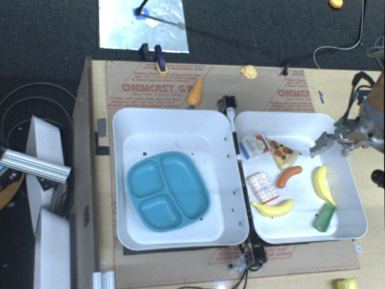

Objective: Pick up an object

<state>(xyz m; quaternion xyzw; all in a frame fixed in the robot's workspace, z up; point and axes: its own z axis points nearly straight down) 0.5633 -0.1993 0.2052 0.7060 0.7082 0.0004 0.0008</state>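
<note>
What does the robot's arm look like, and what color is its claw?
The arm reaches in from the right edge and looks grey and metal, with dark cables looping over its top. Its gripper is a small grey metal piece at the end. The picture is too blurry to show any markings.

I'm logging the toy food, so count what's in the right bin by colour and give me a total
Yellow: 2, a banana and another banana
Red or orange: 2, a sausage and a pizza slice
Green: 1, a cucumber
White with red print: 2, a packet and another packet
Total: 7

Lab bench [180, 86] with white bins [174, 125]
</note>
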